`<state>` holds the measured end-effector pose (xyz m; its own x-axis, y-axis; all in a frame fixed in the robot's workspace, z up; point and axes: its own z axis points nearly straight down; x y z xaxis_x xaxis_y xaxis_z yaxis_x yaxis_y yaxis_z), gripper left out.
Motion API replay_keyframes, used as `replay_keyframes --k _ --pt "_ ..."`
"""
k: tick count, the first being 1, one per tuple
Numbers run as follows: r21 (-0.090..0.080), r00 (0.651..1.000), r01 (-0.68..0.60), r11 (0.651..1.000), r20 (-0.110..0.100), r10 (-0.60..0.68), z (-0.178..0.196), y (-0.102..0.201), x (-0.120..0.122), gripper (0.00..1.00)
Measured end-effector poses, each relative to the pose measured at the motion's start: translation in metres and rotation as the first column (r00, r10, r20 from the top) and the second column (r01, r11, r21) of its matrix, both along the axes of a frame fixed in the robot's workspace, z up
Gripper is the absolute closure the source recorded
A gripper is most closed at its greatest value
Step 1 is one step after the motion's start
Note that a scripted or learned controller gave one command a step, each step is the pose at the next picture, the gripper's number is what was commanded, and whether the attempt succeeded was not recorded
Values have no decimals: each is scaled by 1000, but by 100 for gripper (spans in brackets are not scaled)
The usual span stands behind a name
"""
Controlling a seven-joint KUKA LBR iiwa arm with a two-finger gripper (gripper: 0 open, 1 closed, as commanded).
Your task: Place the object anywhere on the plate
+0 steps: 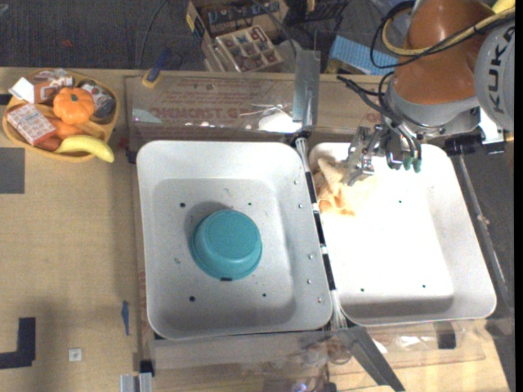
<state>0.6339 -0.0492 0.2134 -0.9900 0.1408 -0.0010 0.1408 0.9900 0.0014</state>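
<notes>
Lying left of gripper: object (touching?)

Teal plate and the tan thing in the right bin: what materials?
Plate: likely plastic, matte; even teal color, soft dull sheen, rounded edge. Tan thing: unclear, possibly soft foam or cloth; pale, irregular lumpy outline with an orange patch, overexposed.

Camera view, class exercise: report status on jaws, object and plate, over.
Gripper over right bin's back-left corner, jaws' state unclear. Tan-orange object lying beside it, not visibly gripped. Teal plate in left bin, nothing blocking.
</notes>
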Motion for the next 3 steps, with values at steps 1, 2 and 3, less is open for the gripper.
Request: replay_keyframes --k 1,2,3 --pt "0 990 -140 990 1 140 7 31 -35 100" --pt "0 990 -142 990 0 142 0 67 -58 100" --pt "-1 990 -144 990 0 144 -7 108 -86 100"
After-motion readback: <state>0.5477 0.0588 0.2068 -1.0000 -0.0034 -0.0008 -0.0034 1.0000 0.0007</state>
